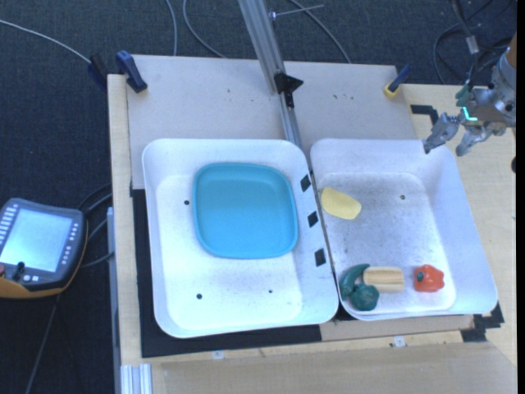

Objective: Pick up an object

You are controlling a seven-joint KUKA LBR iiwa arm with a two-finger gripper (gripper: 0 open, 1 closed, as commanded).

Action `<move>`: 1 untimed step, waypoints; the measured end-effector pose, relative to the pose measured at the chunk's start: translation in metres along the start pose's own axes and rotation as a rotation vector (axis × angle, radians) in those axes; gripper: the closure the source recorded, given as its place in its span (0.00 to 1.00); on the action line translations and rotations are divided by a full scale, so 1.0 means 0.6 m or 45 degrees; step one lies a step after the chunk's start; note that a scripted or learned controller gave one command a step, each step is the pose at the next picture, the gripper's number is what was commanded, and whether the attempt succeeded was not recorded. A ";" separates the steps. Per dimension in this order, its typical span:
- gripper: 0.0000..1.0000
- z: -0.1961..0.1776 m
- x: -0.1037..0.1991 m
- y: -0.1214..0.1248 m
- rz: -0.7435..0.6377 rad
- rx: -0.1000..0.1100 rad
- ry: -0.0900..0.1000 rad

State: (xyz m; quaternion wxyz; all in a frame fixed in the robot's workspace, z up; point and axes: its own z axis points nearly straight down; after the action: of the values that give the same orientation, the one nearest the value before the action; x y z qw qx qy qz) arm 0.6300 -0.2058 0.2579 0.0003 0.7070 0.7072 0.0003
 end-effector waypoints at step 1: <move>0.00 0.000 0.000 0.000 0.000 0.000 0.000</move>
State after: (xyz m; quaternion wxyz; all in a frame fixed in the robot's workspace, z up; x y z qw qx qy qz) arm 0.6300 -0.2058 0.2578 0.0002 0.7070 0.7072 0.0002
